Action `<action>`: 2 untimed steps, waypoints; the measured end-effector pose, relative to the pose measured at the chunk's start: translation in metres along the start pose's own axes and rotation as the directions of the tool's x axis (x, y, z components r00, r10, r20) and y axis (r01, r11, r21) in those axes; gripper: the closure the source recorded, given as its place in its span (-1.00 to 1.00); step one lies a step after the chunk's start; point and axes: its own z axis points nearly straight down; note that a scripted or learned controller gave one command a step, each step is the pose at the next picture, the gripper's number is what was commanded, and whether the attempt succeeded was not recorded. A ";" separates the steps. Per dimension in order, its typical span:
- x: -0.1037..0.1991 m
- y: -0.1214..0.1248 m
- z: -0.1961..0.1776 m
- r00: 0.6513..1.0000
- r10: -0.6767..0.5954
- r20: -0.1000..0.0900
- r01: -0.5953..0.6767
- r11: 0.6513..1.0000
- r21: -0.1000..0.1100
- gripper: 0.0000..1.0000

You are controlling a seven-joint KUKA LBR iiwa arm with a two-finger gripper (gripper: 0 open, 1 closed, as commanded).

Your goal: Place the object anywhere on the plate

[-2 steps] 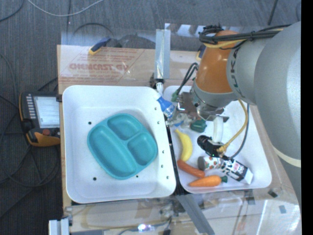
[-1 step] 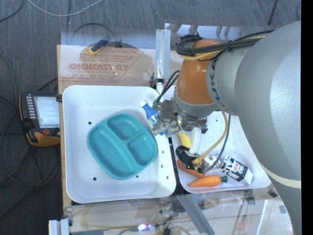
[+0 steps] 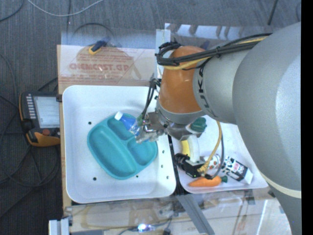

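Observation:
A teal divided plate (image 3: pixel 117 153) lies in the left white bin (image 3: pixel 78 180). Over the plate's upper right compartment sits a small clear-blue bottle (image 3: pixel 126 121) with a white cap, tilted up to the left. My gripper (image 3: pixel 141 131) reaches in from the right under the orange wrist band. Its metal fingers (image 3: pixel 145 137) close around the bottle's lower right end, just above the plate's middle ridge. The arm's large grey body hides much of the right bin.
The right bin (image 3: pixel 254 182) holds an orange carrot (image 3: pixel 205 182), a yellow object (image 3: pixel 186 146), a green piece (image 3: pixel 198 125) and a black-and-white packet (image 3: pixel 237 168). A cardboard sheet (image 3: pixel 100 70) lies behind the left bin. A handheld pendant (image 3: pixel 39 114) sits at the far left.

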 end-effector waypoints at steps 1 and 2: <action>0.030 -0.026 -0.011 0.999 0.047 0.000 -0.047 0.999 0.001 1.00; 0.012 0.060 0.023 1.000 -0.030 0.003 0.030 1.000 0.000 1.00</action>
